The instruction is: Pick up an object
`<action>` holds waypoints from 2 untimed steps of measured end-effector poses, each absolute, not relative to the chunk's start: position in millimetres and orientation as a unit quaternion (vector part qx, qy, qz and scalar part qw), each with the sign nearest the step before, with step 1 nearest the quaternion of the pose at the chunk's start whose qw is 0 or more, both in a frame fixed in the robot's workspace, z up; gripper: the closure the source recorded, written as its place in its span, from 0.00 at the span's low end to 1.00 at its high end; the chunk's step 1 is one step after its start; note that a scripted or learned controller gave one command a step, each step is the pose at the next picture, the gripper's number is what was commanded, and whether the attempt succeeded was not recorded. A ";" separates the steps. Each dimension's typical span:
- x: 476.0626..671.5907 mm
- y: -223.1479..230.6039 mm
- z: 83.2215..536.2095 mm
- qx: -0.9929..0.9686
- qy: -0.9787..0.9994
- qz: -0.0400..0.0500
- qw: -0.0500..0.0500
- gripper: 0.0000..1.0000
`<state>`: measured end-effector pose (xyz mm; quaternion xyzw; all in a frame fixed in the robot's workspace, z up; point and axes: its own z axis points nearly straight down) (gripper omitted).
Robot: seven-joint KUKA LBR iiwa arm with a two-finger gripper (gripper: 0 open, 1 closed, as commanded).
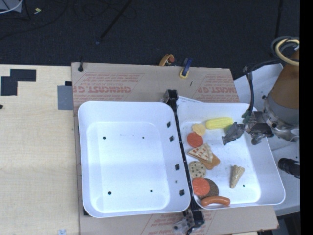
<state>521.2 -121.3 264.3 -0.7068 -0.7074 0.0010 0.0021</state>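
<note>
Nothing has been picked up yet: the gripper (243,132) hangs open and empty over the right bin (266,168), beside the corn (219,123).

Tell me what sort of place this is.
Probably a robotics lab bench set up for grasping trials: two shallow white plastic bins side by side on a cardboard sheet, toy food such as a yellow plastic corn cob, and a grey robot arm's gripper over the right bin.

Toy foods lie in the right bin (266,190) — yellow corn (218,123) far side, sausage (215,200) near rim, pizza slice (203,154) between.
</note>
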 end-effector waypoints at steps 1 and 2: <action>493.3 -114.8 122.3 -0.707 -0.707 0.004 0.007 0.00; 535.7 -81.7 86.8 -0.706 -0.708 -0.001 0.000 0.00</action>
